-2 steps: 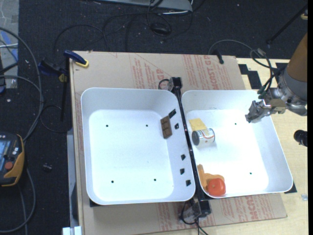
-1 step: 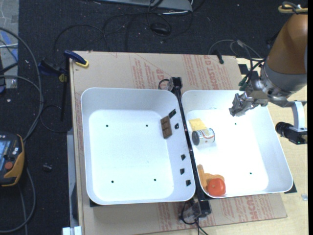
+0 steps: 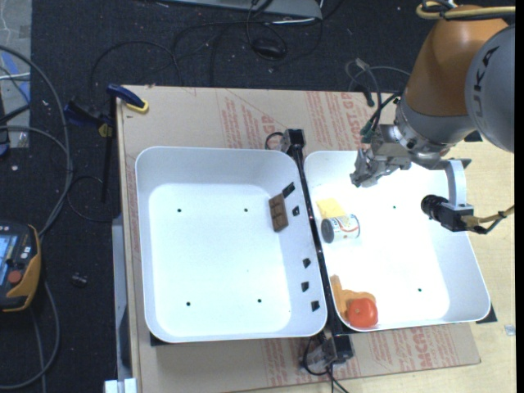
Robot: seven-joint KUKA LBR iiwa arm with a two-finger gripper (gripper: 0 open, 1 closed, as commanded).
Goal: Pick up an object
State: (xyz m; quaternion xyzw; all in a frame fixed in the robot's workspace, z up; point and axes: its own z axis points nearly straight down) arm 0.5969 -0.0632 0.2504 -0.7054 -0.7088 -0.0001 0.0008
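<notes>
Lying nearest in the right bin point(image 3: 458, 289), at its near left corner, is a red ball point(image 3: 362, 310), touching an orange piece point(image 3: 345, 292) that runs along the bin's left wall just beyond it. Farther back in the same bin, close to the left wall, a small can point(image 3: 341, 228) rests on its side with its grey end facing left; a yellow block point(image 3: 331, 208) sits just beyond it, touching or nearly so. In the left bin point(image 3: 164, 244) a brown bar point(image 3: 278, 213) lies against the right wall, roughly level with the can; small dark marks dot that wall nearer and farther along. Both bins rest on a cardboard sheet point(image 3: 213, 109) printed with red lettering. Over the far part of the right bin hangs the gripper point(image 3: 365, 175), pointing down and to the left, apart from the yellow block and the can, with nothing visible between its fingers; whether those fingers are parted or closed cannot be told from this angle. The arm point(image 3: 446, 72), grey with an orange band, reaches in from the far right. A black fitting point(image 3: 442, 210) sits at the bin's right side. Beyond the cardboard, cables point(image 3: 205, 35) trail over dark floor, and a blue-and-yellow clamp point(image 3: 127, 98) grips the sheet's far left corner.
</notes>
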